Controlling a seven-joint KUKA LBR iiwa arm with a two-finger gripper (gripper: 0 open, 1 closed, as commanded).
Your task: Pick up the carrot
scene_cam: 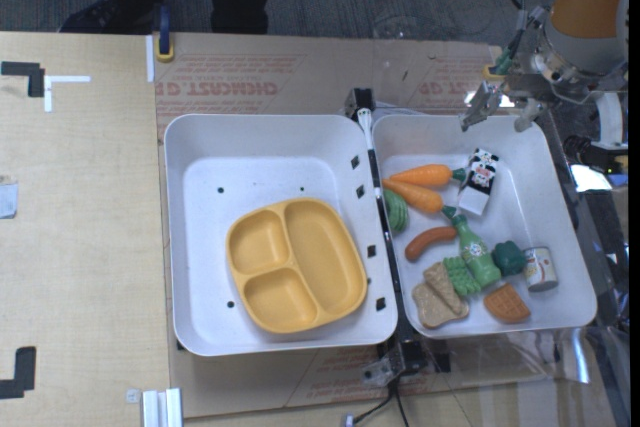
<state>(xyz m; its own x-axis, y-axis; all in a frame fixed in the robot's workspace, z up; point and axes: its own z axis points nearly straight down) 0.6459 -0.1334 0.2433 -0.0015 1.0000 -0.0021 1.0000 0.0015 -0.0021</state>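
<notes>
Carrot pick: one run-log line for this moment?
gripper: above right bin's far rim | carrots: lying in right bin, untouched | yellow plate: left bin

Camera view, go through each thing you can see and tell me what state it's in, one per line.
gripper: open, above the right bin's far rim, holding nothing
upper carrot: lying flat in the right bin
lower carrot: lying flat, touching the upper one
sausage: lying flat
milk carton: tipped on its side
green bottle: lying down
yellow divided plate: right way up in the left bin, holding nothing
</notes>
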